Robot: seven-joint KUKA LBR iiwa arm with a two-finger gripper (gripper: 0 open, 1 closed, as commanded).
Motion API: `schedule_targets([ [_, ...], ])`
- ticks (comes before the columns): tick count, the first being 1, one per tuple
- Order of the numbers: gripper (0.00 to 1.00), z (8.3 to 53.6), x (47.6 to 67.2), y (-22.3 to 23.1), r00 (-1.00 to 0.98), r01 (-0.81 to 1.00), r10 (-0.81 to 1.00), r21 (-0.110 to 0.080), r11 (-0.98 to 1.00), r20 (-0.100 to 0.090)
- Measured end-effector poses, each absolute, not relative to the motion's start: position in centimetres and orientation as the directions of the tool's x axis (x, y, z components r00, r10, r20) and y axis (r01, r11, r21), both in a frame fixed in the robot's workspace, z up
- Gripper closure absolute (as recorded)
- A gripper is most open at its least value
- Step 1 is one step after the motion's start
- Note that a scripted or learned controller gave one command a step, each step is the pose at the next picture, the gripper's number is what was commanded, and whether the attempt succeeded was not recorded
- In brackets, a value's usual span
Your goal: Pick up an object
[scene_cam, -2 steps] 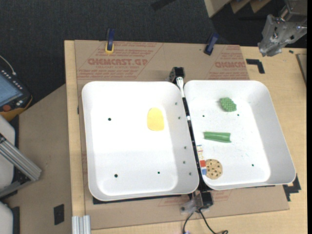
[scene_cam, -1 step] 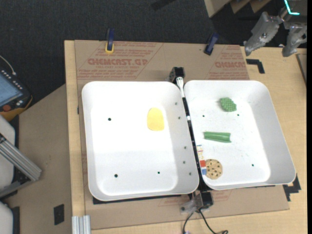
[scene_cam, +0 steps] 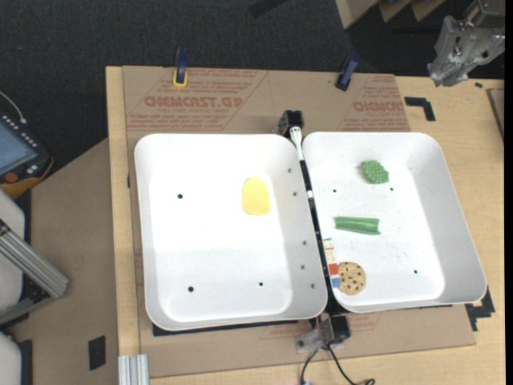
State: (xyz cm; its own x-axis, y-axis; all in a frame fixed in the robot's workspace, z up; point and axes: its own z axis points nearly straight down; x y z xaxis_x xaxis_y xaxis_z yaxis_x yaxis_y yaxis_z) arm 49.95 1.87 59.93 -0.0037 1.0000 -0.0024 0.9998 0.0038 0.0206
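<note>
Gripper [scene_cam: 463,50] parked top right, off the bins
Can't tell fingers' state from here. Yellow piece [scene_cam: 256,196] in left bin [scene_cam: 160,239]; cookie [scene_cam: 350,277] in right bin [scene_cam: 449,215].

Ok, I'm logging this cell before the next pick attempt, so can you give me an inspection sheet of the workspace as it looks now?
Surface: brown board bearing a left bin and a right bin side by side, touching along the middle.
Job's things: yellow piece in the left bin; green bumpy piece, green strip and cookie in the right bin, all apart.
Clutter: nothing seen.
Gripper: gripper at the upper right, beyond the right bin, above no item; nothing seen in it.
Cables: a thin cable leaves the front clamp.
Surroundings: dark floor, blue clamps on the board's far edge, a screen at left.
</note>
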Motion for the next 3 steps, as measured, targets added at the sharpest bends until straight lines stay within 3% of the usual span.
schedule_targets([
  [1, 0.0, 59.9, 49.9, 1.9, -0.004, 1.0, 1.0, 0.019, 0.004, -0.002],
  [2, 1.0, 61.0, 50.0, 1.9, -0.004, 1.0, 1.0, 0.024, 0.004, -0.003],
  [3, 0.0, 60.9, 50.0, 1.9, -0.004, 1.0, 1.0, 0.023, 0.004, -0.003],
])
